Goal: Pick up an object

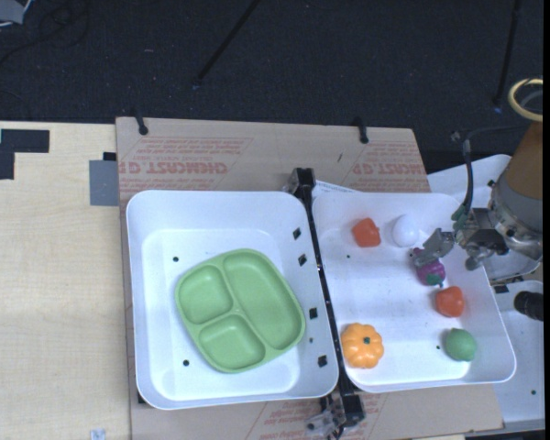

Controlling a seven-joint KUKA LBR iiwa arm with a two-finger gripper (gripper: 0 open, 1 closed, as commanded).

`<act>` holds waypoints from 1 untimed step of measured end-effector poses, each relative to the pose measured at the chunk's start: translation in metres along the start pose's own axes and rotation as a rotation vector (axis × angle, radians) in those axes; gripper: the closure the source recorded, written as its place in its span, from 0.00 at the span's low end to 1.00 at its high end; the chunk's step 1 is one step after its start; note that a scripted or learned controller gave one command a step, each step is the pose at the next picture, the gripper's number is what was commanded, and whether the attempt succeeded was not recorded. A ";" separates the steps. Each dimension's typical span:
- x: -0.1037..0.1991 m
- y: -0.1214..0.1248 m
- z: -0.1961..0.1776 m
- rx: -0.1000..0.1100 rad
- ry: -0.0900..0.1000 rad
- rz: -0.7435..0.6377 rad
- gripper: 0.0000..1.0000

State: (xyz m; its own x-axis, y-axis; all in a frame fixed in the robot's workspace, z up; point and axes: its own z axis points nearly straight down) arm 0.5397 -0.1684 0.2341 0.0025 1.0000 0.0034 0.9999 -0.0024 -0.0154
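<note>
Claw over the right bin's far side

Nearest, an orange pumpkin (pixel 361 346) and green ball (pixel 458 344); then a red pepper (pixel 450 301). Farther, the claw (pixel 451 243) stands spread wide just above a purple toy (pixel 430 270), gripping nothing. Beyond: white ball (pixel 406 230), orange block (pixel 367 233).
</note>
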 end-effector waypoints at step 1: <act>0.000 0.002 -0.007 -0.012 -0.002 -0.002 0.00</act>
State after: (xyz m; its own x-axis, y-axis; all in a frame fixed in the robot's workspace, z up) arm 0.5421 -0.1684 0.2409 0.0001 1.0000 0.0011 1.0000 -0.0001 -0.0032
